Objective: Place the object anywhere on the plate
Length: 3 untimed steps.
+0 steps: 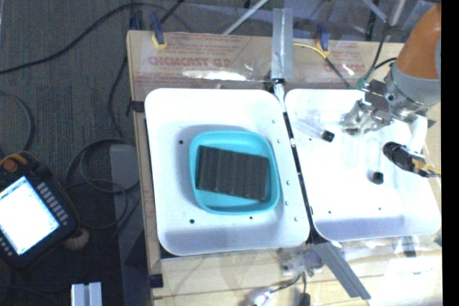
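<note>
A handheld control pendant (pixel 25 215) lies on the floor at the far left, its lower edge cut off by the frame. The tabletop (pixel 215 57) carries two shallow white bins side by side. The left bin (pixel 168 226) holds a light blue plate (pixel 203 204), and the object (pixel 232 171), a dark, flat, ribbed rectangular piece, lies on the plate, covering most of its centre. The object's material and exact make cannot be determined.

The right bin (pixel 373 215) contains a small black item (pixel 376 176) and a transparent item with a dark tip (pixel 315 129); its outline is hard to make out against the white surface.

The arm (pixel 423 54) enters from the right, partly cut off by the frame. The pincer (pixel 358 122) sits over the upper part of the right bin; whether it is released or clenched cannot be determined, as its end blurs into the white background. The object lies well apart from the pincer, to its left and across the bin divider.
</note>
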Each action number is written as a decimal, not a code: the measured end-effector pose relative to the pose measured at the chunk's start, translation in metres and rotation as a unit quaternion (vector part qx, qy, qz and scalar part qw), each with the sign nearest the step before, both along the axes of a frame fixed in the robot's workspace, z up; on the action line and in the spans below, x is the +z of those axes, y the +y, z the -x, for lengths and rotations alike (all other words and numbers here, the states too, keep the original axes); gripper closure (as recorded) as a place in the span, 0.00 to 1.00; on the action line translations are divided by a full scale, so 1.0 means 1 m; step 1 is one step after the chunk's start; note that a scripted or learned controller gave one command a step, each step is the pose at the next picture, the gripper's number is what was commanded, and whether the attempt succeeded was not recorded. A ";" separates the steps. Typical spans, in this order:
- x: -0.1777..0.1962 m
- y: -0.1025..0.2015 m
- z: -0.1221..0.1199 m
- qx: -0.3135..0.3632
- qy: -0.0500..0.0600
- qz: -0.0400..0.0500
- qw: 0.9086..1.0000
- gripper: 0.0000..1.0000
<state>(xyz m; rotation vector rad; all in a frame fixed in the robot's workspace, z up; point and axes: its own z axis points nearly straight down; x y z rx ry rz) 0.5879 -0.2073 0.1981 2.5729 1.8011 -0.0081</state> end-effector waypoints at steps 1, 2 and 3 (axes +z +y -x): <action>-0.059 0.072 0.041 0.064 0.000 -0.002 0.998 1.00; -0.016 0.159 0.062 0.107 0.000 -0.002 0.994 1.00; -0.016 0.158 0.062 0.107 0.000 -0.002 0.994 0.00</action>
